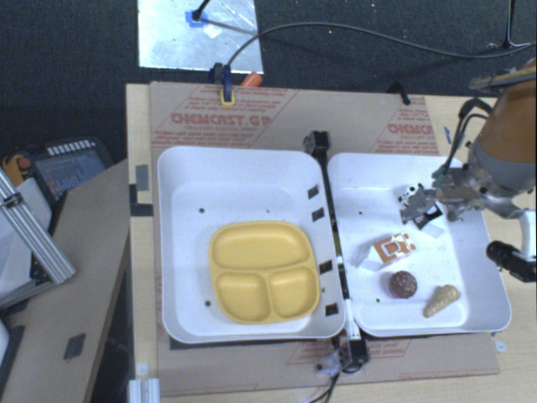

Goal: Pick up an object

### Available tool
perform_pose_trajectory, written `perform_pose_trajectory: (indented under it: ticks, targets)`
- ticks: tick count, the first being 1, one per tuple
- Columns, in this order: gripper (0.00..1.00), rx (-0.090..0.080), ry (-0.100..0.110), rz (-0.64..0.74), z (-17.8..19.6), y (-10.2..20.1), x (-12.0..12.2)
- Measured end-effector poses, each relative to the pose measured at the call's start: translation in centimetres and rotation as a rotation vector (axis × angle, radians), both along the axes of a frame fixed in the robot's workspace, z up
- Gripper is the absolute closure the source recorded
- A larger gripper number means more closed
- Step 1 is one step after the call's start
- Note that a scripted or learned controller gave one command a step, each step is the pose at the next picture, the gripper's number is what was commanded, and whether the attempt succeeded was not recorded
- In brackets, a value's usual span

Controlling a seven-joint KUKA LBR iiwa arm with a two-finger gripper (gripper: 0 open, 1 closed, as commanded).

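Objects lie loose in the right bin (495, 313), likely scattered for picking: an orange-and-white card (394, 248), with a dark ball (403, 285) and cone (441, 300) just beyond it. Above the card hangs the gripper (417, 204) (its grip I cannot tell).

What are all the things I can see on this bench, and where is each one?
White bins: two, white, side by side on the bench.
Divided tray: one, yellow, in the left bin.
Small carton: one, orange and white, middle of the right bin.
Ball: one, dark reddish, right bin, just below the carton.
Cone-shaped piece: one, tan, right bin, to the right of the ball.
Cardboard sheet: one, brown with red print, under both bins.
Arm: one, grey with an orange band, reaching in from the right.
Pincer: one, dark, over the upper part of the right bin.
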State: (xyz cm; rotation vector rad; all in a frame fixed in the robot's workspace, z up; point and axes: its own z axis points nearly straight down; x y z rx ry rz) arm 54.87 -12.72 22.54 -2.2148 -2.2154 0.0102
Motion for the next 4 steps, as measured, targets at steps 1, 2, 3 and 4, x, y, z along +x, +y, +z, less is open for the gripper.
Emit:
perform_pose_trajectory:
  ticks: [1,2,3,4]
  targets:
    - [0.00,-0.002,-0.012,0.003,0.6,0.0,0.3]
    - [0.00,-0.001,-0.009,0.000,-3.6,-0.3,0.1]
    - [0.00,-0.001,-0.009,0.001,-7.9,0.2,0.1]
    - [0.00,-0.002,-0.021,0.004,-12.1,-0.1,0.8]
